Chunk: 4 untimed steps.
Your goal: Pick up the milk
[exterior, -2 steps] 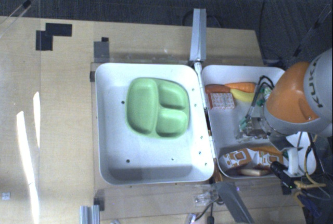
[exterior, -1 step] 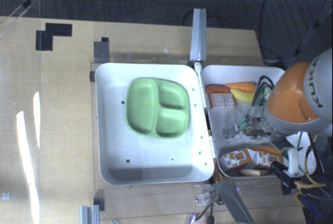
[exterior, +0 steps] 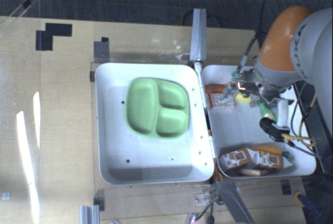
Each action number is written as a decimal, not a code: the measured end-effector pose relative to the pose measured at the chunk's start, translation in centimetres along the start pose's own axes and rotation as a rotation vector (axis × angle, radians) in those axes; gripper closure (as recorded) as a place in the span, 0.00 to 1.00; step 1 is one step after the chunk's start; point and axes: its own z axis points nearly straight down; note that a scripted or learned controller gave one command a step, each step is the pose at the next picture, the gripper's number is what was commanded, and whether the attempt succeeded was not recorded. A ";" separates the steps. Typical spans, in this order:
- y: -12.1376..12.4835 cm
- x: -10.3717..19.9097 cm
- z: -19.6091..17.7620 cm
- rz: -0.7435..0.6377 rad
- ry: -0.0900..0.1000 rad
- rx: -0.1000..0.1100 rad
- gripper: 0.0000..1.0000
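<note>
A small carton (exterior: 218, 98), red-brown at its far end and speckled white at its near end, lies in the far left corner of the right bin (exterior: 244, 124); it looks like the milk. My gripper (exterior: 232, 91) hangs low over the bin, right at the carton's right edge. The grey wrist and the orange band (exterior: 281, 36) rise behind it to the right. The gripper's body hides whether it touches the carton.
A green divided plate (exterior: 157, 107) lies in the left bin (exterior: 112, 155). A brown and white packet (exterior: 253, 158) lies along the right bin's near wall. Small yellow (exterior: 242, 96) and green (exterior: 266, 110) items sit under the wrist. Cables hang on the right.
</note>
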 end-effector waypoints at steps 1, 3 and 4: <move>-3.1 -5.8 9.7 -0.184 -0.001 -0.005 0.00; -8.0 -8.5 8.5 0.031 -0.001 0.000 0.00; -8.1 -4.4 9.7 0.008 -0.002 -0.009 0.00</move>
